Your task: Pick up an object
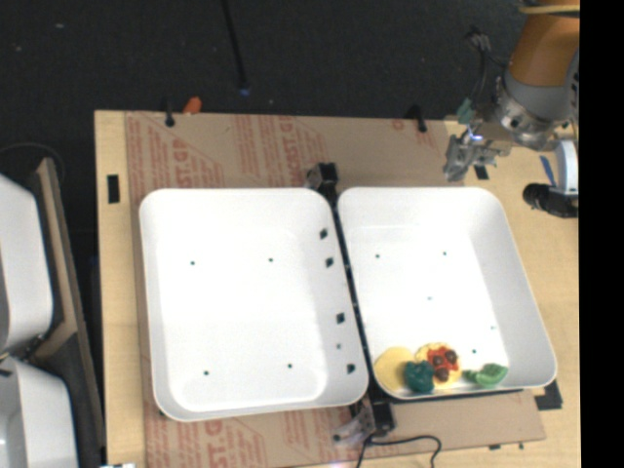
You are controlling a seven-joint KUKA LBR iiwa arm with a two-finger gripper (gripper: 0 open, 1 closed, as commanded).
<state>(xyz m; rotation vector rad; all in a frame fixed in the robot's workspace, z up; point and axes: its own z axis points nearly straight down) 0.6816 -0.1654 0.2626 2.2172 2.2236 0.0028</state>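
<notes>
Pincer: gripper (466, 159) sits above the far right corner of the right bin, just outside its far rim, over bare bench.
Pincer state: cannot tell whether released or clenched; the tip is small and dark against the board. Nothing visible in it.
Arm: grey wrist with orange band (542, 49) above it, entering from the upper right of the view.
Right bin (507, 252): white, shallow; its floor is mostly bare, with a few small dark dots.
Task objects: a small cluster in the near edge of the right bin, well apart from the gripper, at the opposite end of the bin.
Cluster, item 1: pale yellow flat piece (394, 366), leftmost, against the near wall.
Cluster, item 2: teal-green lump (419, 378), resting on or touching the yellow piece.
Cluster, item 3: red and dark object (442, 357), just beside the teal lump on its far right side.
Cluster, item 4: light green piece (487, 373), rightmost, near the wall.
Left bin (156, 261): white, touching the right bin along a dark clipped seam (341, 291).
Bench: brown board (244, 149) with red printed lettering, under both bins.
Cable: dark cable (405, 445) at the near edge of the board.
</notes>
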